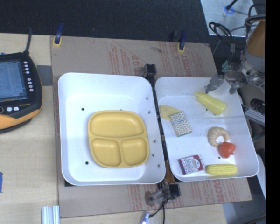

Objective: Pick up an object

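Left bin (70,125): yellow tray (117,138) in the middle, bare floor all round it. Right bin (245,139): yellow block (211,103) far side, wedge (167,110) and patterned card (180,123) by the left wall, croissant (217,135) touching a red piece (227,149), red packet (191,164) and corn (220,170) along the near wall. Centre floor open. Jaws (222,83) spread, nothing in them, over the far right rim, just beside the block.
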Controlling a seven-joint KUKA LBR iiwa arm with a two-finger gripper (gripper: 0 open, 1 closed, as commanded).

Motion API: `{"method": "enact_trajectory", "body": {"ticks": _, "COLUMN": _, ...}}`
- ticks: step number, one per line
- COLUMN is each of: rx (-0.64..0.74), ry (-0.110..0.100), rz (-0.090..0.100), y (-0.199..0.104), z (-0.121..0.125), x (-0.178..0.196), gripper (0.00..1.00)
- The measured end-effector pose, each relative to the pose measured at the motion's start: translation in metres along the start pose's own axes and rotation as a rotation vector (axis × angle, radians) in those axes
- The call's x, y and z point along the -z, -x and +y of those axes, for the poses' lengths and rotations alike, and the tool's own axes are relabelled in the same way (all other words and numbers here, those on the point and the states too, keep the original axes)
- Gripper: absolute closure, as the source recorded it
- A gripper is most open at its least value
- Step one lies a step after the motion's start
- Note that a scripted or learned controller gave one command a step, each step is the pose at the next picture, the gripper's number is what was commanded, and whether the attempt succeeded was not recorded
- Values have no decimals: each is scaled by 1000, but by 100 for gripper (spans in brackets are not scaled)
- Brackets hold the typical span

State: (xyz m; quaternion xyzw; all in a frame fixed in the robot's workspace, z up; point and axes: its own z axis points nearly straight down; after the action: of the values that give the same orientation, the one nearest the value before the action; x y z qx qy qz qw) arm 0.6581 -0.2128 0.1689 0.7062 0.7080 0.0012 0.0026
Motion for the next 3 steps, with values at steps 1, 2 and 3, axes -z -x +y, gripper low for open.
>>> {"method": "enact_trajectory", "body": {"ticks": 1, "rx": 3, "ry": -16, "rz": 3, "y": -2, "z": -4, "x": -81, "gripper": 0}}
{"method": "enact_trajectory", "body": {"ticks": 2, "rx": 4, "ry": -9, "rz": 1, "y": -2, "z": -2, "x": -77, "gripper": 0}}
{"method": "enact_trajectory", "body": {"ticks": 3, "rx": 1, "ry": 2, "rz": -1, "y": 0, "z": 0, "x": 24, "gripper": 0}}
